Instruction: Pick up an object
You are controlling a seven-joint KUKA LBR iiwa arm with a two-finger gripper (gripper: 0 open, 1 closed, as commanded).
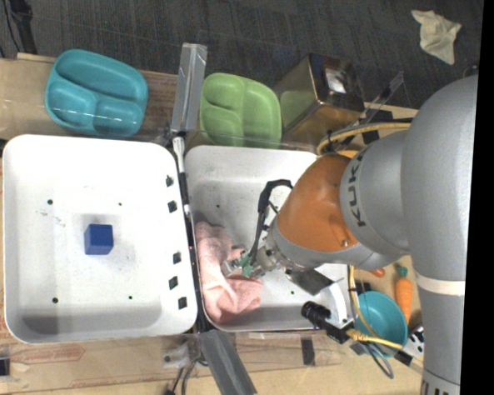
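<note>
A pink cloth (224,276) lies crumpled against the left wall of the right bin (231,179), near its front corner. My gripper (244,266) is down on the cloth's right side, reaching in from under the orange band of the arm (317,218). A small green thing shows at its tip. The arm hides much of the right bin. A blue cube (99,238) rests alone in the middle of the left bin (24,287).
A teal tray (96,91) and a green tray (240,109) sit on the bench behind the bins, beside a brown box (320,93). A teal bowl (381,318) and an orange carrot-like toy (403,298) lie right of the bins.
</note>
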